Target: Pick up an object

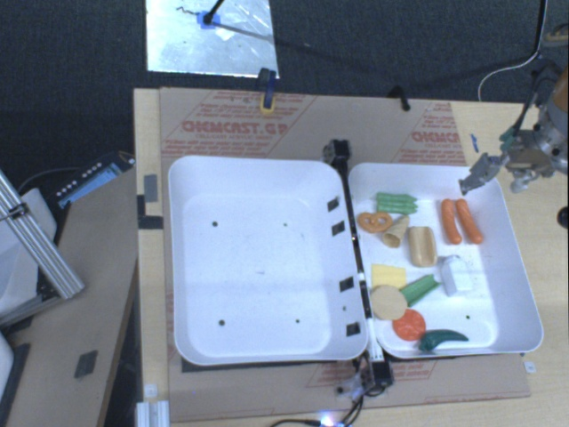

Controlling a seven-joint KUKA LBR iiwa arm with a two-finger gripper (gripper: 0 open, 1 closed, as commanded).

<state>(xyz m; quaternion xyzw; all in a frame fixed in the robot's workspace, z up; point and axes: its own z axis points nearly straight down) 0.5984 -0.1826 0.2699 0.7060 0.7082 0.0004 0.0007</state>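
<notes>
Camera view, looking down at a slant. Two shallow white bins side by side on the bench: left bin (258,265) centre-left of frame, right bin (511,274) centre-right, touching along a shared black divider.

Gripper (498,172) at the right edge of frame, upper-middle, over the upper right corner of the right bin. It carries nothing. How far its tips stand apart: cannot tell, the end is small and blurred.

Right bin contents, top to bottom:
- green bean pods (396,204), upper left part of the bin.
- orange pretzel-like piece (374,223) just below the pods, touching a tan wedge (394,231).
- two orange sausages (460,221), side by side, upper right part, near the gripper but apart from it.
- bread roll (421,245), mid bin.
- white block (455,275), right of centre.
- yellow slice (388,276) and round tan disc (388,303), left side, touching.
- green tapered piece (419,288), between disc and white block.
- red disc (409,326) and dark green pepper (442,338), lower edge.

Blue-and-yellow clamp (266,90) at the bench's far edge, upper centre.
</notes>
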